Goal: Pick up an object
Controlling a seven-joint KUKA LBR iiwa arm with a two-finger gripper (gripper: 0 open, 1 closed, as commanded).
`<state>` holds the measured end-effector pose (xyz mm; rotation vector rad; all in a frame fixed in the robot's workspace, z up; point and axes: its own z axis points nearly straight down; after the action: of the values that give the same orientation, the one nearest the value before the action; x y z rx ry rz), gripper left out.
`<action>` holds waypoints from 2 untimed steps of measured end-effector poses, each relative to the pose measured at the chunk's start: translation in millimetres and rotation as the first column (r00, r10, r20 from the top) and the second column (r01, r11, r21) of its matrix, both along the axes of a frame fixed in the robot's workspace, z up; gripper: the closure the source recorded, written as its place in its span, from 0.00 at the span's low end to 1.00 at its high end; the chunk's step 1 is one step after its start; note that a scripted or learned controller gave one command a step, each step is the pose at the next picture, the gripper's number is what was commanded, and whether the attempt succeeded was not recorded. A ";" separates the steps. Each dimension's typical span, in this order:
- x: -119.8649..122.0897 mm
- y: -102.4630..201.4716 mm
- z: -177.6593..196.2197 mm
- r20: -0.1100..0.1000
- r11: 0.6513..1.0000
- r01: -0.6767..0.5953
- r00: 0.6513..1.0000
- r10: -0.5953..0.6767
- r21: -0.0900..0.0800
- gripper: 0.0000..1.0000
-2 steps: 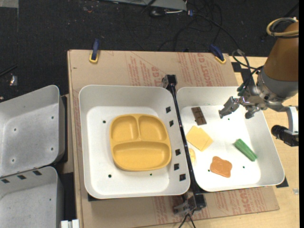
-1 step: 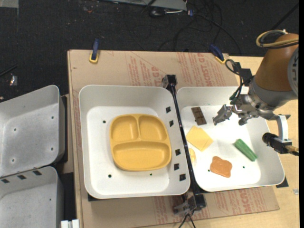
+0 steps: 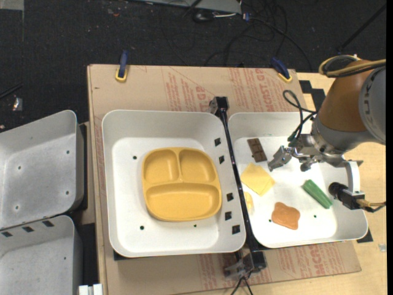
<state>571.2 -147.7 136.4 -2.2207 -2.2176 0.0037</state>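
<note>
Gripper (image 3: 288, 157) hovering, fingers spread, gripping nothing. Yellow cheese slice (image 3: 257, 179) lying just below-left of it in right bin (image 3: 350, 229); looking light, flat, stiff — pinching raised edge advisable.

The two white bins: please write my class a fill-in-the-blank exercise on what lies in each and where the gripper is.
1. The yellow divided tray lies in the ____ bin.
2. The green block lies in the ____ bin.
3. The yellow cheese slice lies to the left of the ____ toast piece.
4. The gripper is above the ____ bin.

Missing words: left; right; orange; right
</note>
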 end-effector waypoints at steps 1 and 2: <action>-0.3 0.5 -46.4 0.002 1.000 0.001 1.000 -0.001 0.000 0.00; 0.9 0.4 -33.7 0.006 1.000 0.001 1.000 -0.001 -0.001 1.00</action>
<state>572.0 -147.3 102.7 -2.2250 -2.2206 -0.0013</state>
